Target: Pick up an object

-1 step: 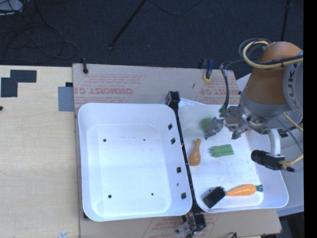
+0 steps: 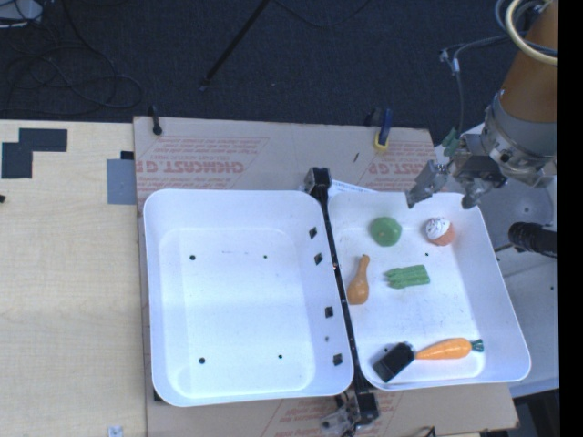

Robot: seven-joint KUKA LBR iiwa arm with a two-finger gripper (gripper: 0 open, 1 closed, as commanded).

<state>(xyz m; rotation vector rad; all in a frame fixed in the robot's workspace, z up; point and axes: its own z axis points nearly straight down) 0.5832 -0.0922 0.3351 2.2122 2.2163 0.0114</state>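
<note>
The right bin (image 2: 496,271) holds a green round ball (image 2: 385,231), a white and orange egg-shaped toy (image 2: 439,230), a green ridged block (image 2: 407,277), an orange gourd-shaped toy (image 2: 358,281), an orange carrot with a green tip (image 2: 446,349) and a black block (image 2: 393,361). My gripper (image 2: 446,188) hangs above the bin's far right corner, just beyond the egg-shaped toy. Its two fingers are spread apart with nothing between them.
The left bin (image 2: 164,244) stands beside the right one, joined by a black divider strip (image 2: 332,280). Both rest on a cardboard sheet (image 2: 228,157). A blue and yellow clamp (image 2: 383,130) stands at the cardboard's far edge. Cables lie on the dark floor behind.
</note>
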